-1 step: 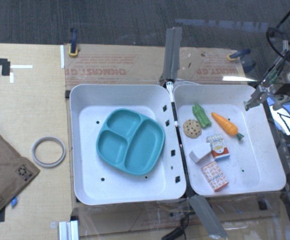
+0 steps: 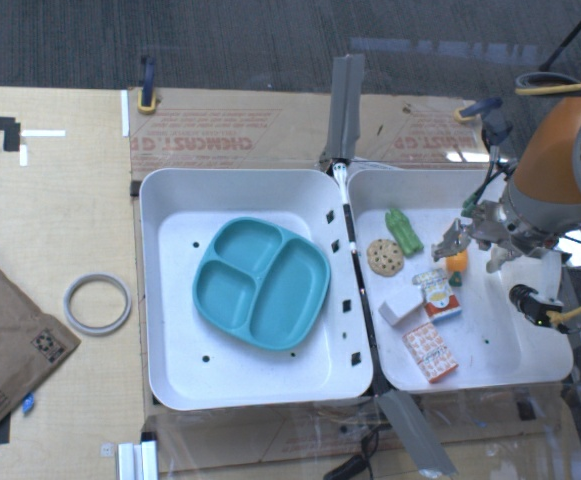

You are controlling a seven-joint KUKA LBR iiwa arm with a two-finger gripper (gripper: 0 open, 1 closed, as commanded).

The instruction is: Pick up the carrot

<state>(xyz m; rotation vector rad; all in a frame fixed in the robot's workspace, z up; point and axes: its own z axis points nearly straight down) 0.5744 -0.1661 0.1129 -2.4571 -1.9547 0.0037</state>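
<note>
camera view, looking down at a slant, puts the carrot (image 2: 456, 262) in the right bin (image 2: 530, 368), toward that bin's far right part, a small orange piece with a bit of green at its lower end. it sits right under the end effector (image 2: 473, 240), whose dark fingers hang just above and to either side of it. whether the orange piece is actually pinched between them or only lies beneath them is not clear, and how far apart the fingers stand i cannot tell either.

just beside the carrot, toward the bin's middle, lies a small carton (image 2: 437, 294), with a pale block (image 2: 401, 313) touching its left end and a red patterned packet (image 2: 430, 352) nearer the front rim. a cookie (image 2: 384, 257) and a green vegetable (image 2: 404, 231) rest toward the divider. the left bin (image 2: 160, 268) holds a teal divided plate (image 2: 261, 282). on the table at the left lie a tape ring (image 2: 97, 302) and a cardboard box (image 2: 10, 348).

by my reading the step in hand is the grasp itself: the tool is at the carrot, and the next move calls for a firm closing on it and a straight lift, keeping clear of the carton close by.

the arm (image 2: 560, 153) comes in from the table's right edge, orange band high, wrist bent down over the bin.
</note>
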